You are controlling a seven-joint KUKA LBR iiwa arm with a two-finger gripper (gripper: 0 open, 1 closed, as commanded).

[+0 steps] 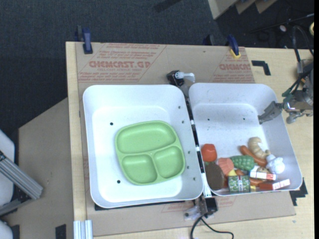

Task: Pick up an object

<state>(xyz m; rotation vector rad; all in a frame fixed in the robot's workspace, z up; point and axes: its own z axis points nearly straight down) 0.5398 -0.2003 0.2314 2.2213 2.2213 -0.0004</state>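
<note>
A pile of small toy foods lies in the near right part of the right bin [234, 96]. It includes a red-orange piece [209, 152], a brown piece [215, 176], a green can [239, 184], a beige knobbly piece [256, 144], a green bumpy piece [243, 162] and a white-and-red tube [262, 175]. My gripper [279, 111] hangs over the right bin's far right rim, well apart from the pile. I see nothing held in it.
The left bin [99, 103] holds a green divided plate [149, 151]. A small black-and-white fitting [180, 77] sits at the far end of the seam between the bins. Blue clamps [86, 38] [233, 46] grip the board's far edge. Cables hang at the right edge.
</note>
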